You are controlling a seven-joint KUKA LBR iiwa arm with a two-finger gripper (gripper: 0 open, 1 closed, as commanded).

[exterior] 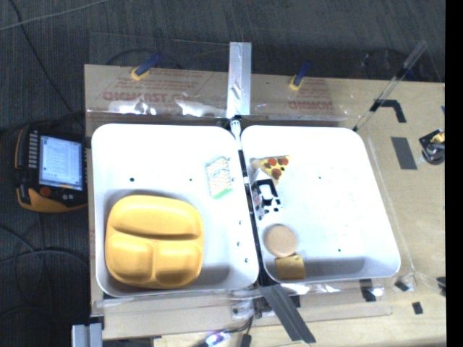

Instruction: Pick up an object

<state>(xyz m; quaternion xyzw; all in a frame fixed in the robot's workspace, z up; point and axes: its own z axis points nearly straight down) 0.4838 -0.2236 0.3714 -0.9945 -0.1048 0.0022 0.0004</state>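
No grasp is begun and the gripper's state cannot be told, so the next move calls for reaching into the right bin (362, 215) for the disc (281, 240) by its left wall.

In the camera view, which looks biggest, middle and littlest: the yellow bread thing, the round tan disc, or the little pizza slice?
1. The yellow bread loaf in the left bin looks far the biggest.
2. The round tan disc in the right bin comes next.
3. The pizza slice looks a little smaller than the disc, though those two are close.
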